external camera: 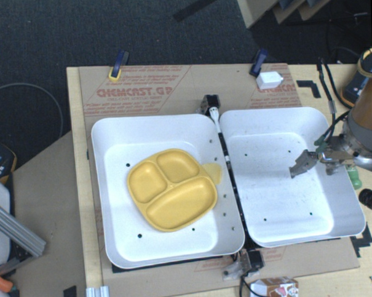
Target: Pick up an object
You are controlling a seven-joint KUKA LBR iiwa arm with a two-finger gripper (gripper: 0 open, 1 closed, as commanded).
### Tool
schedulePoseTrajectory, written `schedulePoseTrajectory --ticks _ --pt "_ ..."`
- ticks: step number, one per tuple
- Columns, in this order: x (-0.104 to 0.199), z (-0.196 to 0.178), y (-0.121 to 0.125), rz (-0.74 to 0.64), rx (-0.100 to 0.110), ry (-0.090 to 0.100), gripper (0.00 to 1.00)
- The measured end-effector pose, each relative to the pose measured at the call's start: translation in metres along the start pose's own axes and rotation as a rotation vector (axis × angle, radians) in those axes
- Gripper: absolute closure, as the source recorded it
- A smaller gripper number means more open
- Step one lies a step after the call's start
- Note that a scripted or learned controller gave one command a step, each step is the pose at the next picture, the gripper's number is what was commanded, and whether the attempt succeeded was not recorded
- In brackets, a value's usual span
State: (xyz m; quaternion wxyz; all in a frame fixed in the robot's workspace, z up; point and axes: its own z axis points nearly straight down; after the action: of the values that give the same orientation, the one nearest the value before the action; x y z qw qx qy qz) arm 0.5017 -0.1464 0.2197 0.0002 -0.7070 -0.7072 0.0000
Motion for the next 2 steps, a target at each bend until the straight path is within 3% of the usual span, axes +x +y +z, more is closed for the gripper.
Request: schedulePoseTrajectory --ticks 1,2 --pt "0.0587 -0.1147 -0.0216 -0.008 -0.012 0.000 0.00" --pt "0.0556 -0.1190 -0.0212 -0.001 -0.005 -0.002 1.00"
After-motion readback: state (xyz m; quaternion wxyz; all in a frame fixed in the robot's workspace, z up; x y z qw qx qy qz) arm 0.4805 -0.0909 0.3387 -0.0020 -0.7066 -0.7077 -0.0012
